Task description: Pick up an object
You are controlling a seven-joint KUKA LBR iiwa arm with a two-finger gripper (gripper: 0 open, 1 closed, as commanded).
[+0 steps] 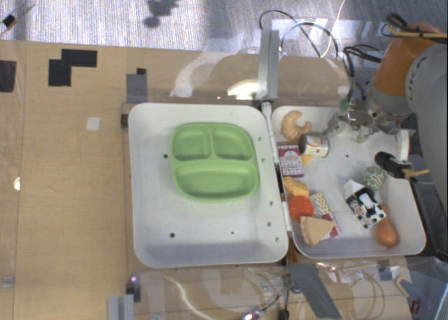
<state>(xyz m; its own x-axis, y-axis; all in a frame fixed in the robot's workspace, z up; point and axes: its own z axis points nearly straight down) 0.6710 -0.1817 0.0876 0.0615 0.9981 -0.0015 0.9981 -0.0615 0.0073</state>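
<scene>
Approach step: the grey arm's two-finger gripper [344,124] hangs over the right white bin [413,241].
Claw state cannot be told (blurred); next it must descend onto the small cylindrical can [314,145].

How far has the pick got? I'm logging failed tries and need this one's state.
Nothing looks picked yet. The croissant, the small can and the cow-print carton all lie in the right bin, and the green divided plate sits in the left bin. The gripper hangs over the right bin's far edge, near the can. Descending, grasping and lifting remain.
</scene>
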